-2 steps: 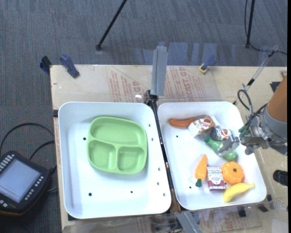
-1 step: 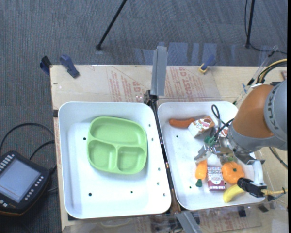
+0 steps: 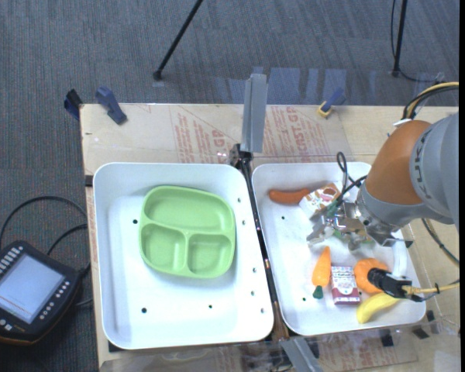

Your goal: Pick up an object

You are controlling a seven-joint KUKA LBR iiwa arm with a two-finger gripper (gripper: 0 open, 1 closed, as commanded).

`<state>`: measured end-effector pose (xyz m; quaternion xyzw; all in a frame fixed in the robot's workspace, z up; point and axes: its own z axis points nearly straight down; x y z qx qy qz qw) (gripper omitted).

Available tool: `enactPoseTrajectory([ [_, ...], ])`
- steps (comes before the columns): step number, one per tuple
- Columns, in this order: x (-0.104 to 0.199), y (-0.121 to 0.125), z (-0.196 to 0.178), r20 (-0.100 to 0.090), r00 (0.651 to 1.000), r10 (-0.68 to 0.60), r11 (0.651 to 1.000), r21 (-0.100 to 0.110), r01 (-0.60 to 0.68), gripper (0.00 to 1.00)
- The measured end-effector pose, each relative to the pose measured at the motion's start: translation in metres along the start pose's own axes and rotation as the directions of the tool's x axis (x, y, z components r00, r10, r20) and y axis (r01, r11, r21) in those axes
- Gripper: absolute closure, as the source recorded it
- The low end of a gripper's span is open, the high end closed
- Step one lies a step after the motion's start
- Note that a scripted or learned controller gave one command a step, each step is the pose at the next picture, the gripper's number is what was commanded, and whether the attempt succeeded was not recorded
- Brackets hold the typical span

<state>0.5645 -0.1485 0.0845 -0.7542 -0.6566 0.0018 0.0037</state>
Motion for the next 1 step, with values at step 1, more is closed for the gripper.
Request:
enactPoseTrajectory([
  [1,-0.0012,-0.0009,-0.0065,-0.002,1.000,0.003,1.000,0.006,-0.003,1.00],
])
